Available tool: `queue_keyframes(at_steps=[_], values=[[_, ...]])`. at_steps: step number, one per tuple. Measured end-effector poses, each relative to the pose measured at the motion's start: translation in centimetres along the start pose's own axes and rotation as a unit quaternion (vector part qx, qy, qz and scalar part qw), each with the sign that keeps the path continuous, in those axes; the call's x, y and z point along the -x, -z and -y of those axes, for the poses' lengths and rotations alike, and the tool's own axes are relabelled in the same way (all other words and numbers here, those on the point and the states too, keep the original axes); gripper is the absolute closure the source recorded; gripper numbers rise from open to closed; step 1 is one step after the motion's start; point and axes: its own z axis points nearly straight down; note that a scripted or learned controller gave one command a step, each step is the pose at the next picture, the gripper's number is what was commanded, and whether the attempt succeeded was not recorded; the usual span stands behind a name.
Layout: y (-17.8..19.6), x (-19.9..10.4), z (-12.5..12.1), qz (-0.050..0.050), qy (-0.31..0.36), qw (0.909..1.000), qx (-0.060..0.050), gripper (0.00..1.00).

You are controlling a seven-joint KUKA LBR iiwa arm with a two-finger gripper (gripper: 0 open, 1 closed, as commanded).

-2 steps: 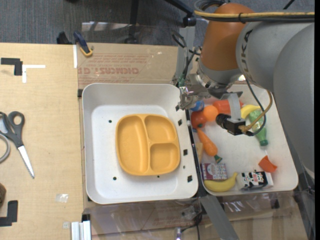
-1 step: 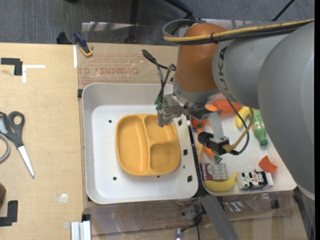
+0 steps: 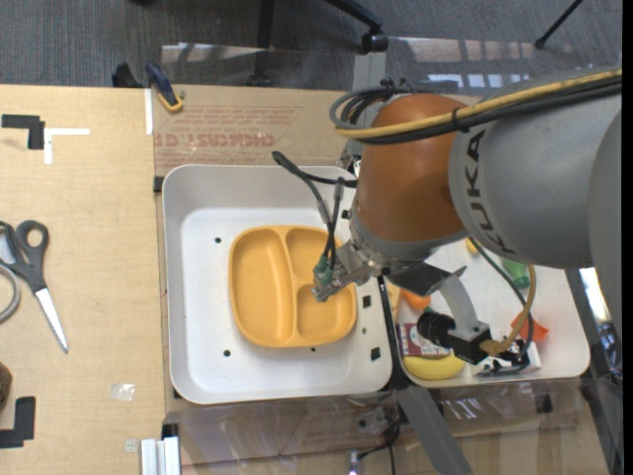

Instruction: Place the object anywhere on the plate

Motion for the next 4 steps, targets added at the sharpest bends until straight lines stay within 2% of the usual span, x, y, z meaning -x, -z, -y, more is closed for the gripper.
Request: queue_keyframes(at_steps=[1, 2, 3, 4], values=[[0.0, 0.0, 0.0, 0.000, 0.000, 1.0000, 0.000, 0.00], [0.8, 0.2, 0.0, 0.000, -0.003, 1.0000, -0.001, 1.00], [0.8, 0.2, 0.0, 0.001, -0.002, 1.0000, -0.001, 0.00], [7.7, 3.9, 3.3, 0.001, -0.006, 1.0000, 0.001, 0.00]])
